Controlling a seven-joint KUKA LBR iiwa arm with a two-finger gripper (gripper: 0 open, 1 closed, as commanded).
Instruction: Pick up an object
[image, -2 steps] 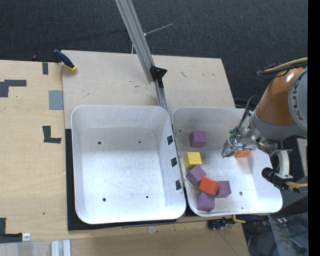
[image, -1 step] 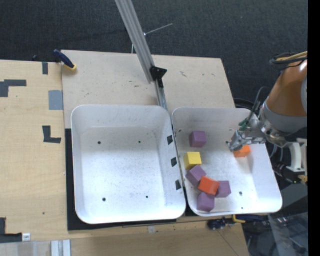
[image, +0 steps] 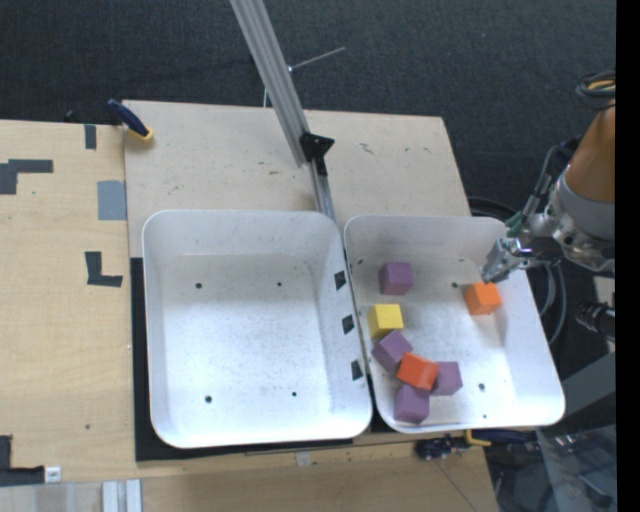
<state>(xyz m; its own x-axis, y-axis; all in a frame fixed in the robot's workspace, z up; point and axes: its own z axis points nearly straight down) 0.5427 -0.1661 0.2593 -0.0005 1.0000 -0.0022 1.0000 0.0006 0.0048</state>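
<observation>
Bearing two shallow white bins side by side: a wooden table (image: 230, 150). Left bin (image: 165, 300) at 9 o'clock, right bin (image: 525, 370) at 3 o'clock. Reaching in from 3 o'clock, the grey arm (image: 585, 205) with its hand (image: 497, 264) just above an orange cube (image: 483, 297); cannot tell how wide. Clustered at 6 o'clock of the right bin: yellow cube (image: 386, 318), purple cubes (image: 396, 277), orange-red block (image: 418, 372).
</observation>
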